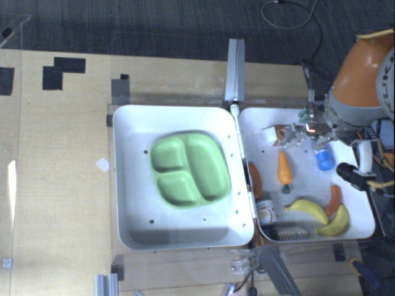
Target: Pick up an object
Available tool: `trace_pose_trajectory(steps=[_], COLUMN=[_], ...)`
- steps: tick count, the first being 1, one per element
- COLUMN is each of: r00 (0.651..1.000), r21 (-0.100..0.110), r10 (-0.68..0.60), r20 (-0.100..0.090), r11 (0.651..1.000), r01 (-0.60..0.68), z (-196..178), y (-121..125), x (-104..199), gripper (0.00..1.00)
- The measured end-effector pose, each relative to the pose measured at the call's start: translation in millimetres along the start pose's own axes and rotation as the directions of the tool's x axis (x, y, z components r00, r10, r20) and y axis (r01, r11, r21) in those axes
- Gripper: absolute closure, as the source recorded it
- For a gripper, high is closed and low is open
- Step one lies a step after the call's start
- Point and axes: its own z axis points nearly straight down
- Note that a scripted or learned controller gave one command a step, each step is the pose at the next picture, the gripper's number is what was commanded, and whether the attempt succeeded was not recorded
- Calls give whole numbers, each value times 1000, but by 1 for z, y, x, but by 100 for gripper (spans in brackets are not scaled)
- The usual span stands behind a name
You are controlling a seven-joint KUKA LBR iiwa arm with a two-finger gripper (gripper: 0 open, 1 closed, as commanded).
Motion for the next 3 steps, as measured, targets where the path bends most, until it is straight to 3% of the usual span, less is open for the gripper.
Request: trace_pose_trajectory(steps=[1,2,3], r00=[992,992,999], r21=[-2,-5,-3], r10=[-126,-126,-48], r20=[0,0,1], r11=[992,992,999], r01=[126,126,48], z=[104,95,-5], y=[7,8,23], x=[13,13,22], gripper=[0,100,100])
